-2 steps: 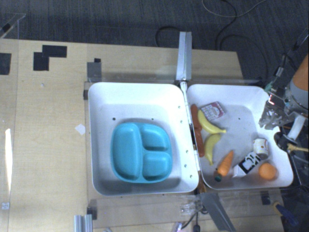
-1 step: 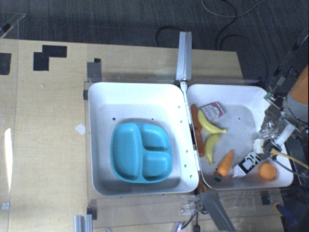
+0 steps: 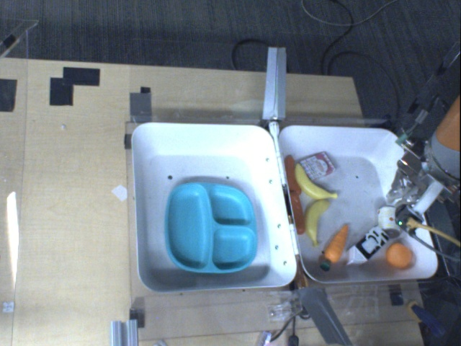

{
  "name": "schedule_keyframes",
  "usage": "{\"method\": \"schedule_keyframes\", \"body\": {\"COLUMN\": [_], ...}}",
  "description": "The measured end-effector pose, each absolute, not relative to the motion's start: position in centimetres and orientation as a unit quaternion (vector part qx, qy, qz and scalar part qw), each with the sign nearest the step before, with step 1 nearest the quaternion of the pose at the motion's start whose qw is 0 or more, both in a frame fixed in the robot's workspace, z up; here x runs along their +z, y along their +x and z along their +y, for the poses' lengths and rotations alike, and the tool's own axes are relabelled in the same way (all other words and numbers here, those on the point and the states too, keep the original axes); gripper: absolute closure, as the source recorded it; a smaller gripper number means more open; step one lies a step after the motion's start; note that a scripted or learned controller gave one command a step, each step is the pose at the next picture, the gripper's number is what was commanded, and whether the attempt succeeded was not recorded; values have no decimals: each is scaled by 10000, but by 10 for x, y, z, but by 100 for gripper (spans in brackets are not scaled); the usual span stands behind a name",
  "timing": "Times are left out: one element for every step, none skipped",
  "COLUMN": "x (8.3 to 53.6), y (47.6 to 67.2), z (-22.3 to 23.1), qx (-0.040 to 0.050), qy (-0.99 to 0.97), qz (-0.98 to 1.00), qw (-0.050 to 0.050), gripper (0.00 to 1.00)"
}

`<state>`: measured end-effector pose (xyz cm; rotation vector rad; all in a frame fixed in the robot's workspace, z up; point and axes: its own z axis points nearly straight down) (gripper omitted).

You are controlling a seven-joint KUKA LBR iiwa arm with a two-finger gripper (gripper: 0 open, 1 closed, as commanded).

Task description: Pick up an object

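Note:
In the right bin [image 3: 360, 141] lie a long red sausage [image 3: 294, 197], two yellow bananas [image 3: 314, 184] [image 3: 315, 218], a carrot [image 3: 334, 245], an orange [image 3: 398, 256] and a small red-and-white packet [image 3: 317, 165]. My gripper [image 3: 400, 197] hangs over the right side of this bin, above bare floor. It is up and to the right of the carrot and a little above the orange. Nothing shows in its grasp.
The left bin [image 3: 151, 193] holds a blue divided plate [image 3: 211, 226]. A metal post [image 3: 275, 85] stands behind the wall between the two bins. The arm comes in from the right edge, and cables lie on the dark floor behind the bench.

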<state>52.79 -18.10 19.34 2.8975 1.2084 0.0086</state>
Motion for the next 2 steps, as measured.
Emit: {"method": "schedule_keyframes", "body": {"x": [204,223], "y": [530,488], "z": [-180,-185], "qx": [41,10], "qy": [9219,9441], "qz": [3874,3298], "qw": [19,2], "gripper": [100,100]}}
